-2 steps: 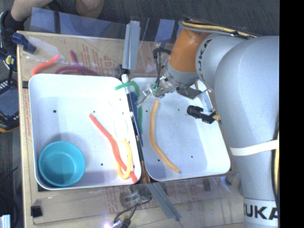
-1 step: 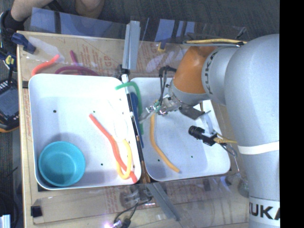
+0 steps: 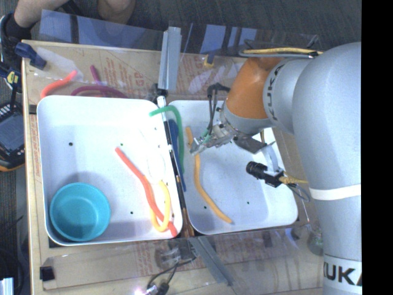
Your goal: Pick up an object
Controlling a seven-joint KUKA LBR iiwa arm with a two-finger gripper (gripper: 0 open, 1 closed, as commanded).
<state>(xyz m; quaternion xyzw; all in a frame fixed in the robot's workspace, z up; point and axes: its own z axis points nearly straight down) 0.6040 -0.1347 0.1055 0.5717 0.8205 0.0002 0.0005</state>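
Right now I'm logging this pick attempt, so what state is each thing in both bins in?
Round blue plastic bowl: upright, in left bin's near corner.
Long orange rubbery strip: lying flat in left bin.
Yellow looped strip: lying flat, crossing the orange strip.
Green curved strip: draped over the divider between bins.
Thin orange-yellow strip: lying flat in right bin.
Gripper: low over right bin.

Bench point(image 3: 116, 63): pale wood-toned top with faint red printing, bearing two shallow white bins side by side, the left bin point(image 3: 46, 165) and the right bin point(image 3: 279, 217), their inner walls touching or nearly so. On the bare bench at far left, beyond the left bin: an orange flexible strip point(image 3: 58, 83) and a magenta looped cord point(image 3: 98, 91), both just beside the bin's far rim.
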